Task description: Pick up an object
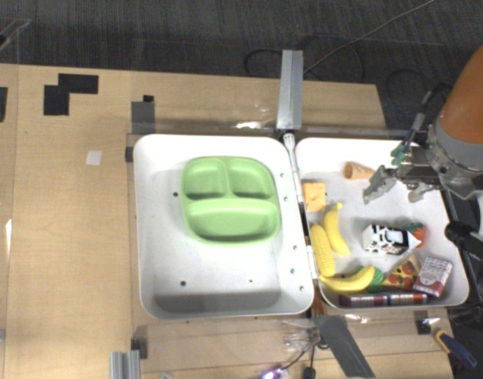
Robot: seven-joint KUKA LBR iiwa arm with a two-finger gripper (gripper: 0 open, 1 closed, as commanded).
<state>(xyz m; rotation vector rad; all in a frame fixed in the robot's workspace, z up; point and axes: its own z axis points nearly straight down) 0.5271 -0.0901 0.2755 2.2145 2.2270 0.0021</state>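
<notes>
We see the two-finger gripper [394, 185] hovering over the right white bin [460, 290], fingers spread and pinching nothing. The black-and-white toy cow [386, 239] lies at its 6 o'clock, near the yellow plastic banana [335, 229].

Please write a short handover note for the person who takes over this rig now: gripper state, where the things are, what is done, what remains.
Gripper: the two-finger gripper hangs over the upper part of the right white bin, fingers apart, nothing between them.
Things: right bin holds a tan cone-shaped piece, a yellow cheese-like block, a yellow toy banana, a black-and-white toy and a small red carton. The green divided plate lies in the left white bin.
Done: nothing picked.
Left: grasp one object and lift it.
</notes>
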